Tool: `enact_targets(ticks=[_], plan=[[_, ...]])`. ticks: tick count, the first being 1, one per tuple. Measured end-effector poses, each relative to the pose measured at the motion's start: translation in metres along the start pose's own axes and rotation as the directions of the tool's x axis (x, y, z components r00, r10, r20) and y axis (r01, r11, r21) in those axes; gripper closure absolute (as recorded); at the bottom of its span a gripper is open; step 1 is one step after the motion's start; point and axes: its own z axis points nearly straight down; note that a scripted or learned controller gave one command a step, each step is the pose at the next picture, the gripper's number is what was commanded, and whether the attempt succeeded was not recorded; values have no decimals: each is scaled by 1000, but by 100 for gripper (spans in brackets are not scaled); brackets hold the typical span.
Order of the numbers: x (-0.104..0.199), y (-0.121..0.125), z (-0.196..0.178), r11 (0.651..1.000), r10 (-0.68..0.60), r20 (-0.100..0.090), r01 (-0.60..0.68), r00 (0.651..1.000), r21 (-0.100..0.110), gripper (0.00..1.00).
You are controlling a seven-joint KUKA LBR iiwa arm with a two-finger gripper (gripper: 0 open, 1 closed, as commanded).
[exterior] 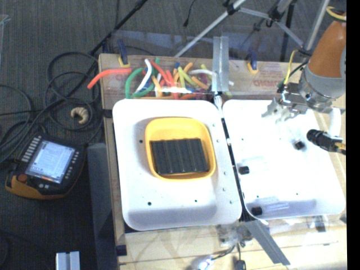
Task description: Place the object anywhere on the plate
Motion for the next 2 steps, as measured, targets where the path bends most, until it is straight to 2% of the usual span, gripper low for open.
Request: enact_targets(ticks=[2], plan=[[96,-125,27,988,-157,-4,157,988,1,100]])
